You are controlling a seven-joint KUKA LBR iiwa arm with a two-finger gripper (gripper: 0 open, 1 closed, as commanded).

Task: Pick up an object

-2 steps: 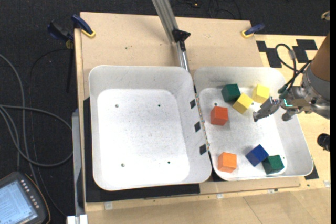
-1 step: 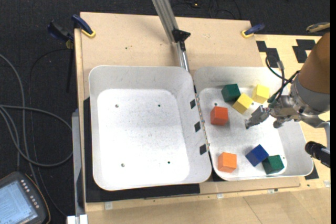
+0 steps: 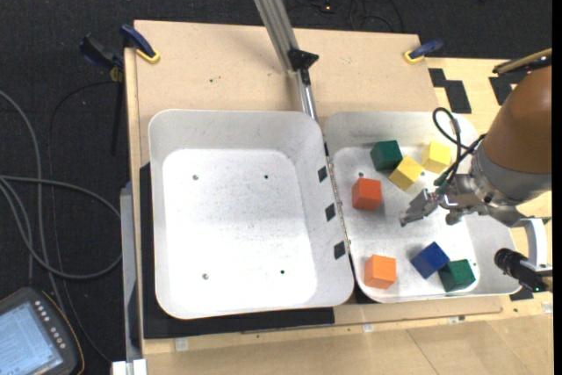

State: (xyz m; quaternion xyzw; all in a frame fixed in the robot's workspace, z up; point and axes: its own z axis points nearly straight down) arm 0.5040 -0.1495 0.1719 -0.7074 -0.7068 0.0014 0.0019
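Near edge of right bin (image 3: pixel 413 294): three blocks sit along it, an orange block (image 3: pixel 380 270) toward the near left corner, a blue block (image 3: pixel 429 260) and a dark green block (image 3: pixel 457 275) touching each other toward the near right corner.
Open floor, right bin: a bare strip runs across the middle, between the near row and the far cluster; the gripper hangs over it.
Gripper (image 3: pixel 411 216): over the middle of the right bin, fingers spread a little, nothing between them. It is clear of every block, nearest the red-orange one on its left.
Arm (image 3: pixel 518 145): comes in over the right rim, covering that side of the bin.
Far cluster: red-orange block (image 3: pixel 367 194) near the left wall; beyond it a green block (image 3: pixel 385 155), a yellow block (image 3: pixel 405 174) touching it, and a second yellow block (image 3: pixel 437 156) near the far right.
Count: seven blocks; two orange-toned, two green, two yellow, one blue.
Left bin (image 3: pixel 176 136): bare floor from rim to rim.
Bench (image 3: pixel 219 57): bare board beyond both bins, a clamp at each far corner.
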